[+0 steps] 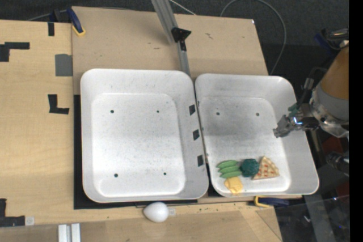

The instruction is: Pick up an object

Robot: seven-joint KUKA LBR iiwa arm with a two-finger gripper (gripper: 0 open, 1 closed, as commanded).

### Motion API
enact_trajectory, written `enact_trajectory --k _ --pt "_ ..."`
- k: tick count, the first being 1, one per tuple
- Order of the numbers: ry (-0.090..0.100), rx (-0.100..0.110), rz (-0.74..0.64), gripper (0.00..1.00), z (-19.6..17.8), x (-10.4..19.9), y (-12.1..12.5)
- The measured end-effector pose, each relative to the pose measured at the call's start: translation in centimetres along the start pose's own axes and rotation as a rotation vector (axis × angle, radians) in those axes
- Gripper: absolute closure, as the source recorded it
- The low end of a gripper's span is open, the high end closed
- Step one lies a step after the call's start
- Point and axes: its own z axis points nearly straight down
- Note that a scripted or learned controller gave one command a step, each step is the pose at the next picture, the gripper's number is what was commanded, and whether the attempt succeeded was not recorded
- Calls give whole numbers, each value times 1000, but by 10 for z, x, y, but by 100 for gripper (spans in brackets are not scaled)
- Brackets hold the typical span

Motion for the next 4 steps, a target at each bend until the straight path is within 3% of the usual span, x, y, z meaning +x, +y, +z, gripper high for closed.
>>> enact_trajectory --k 1,2,4 --pt "0 0 0 100 -43 -1 5" --pt "3 4 -5 100 -50 53 8" --pt "3 7 -3 100 -30 147 3"
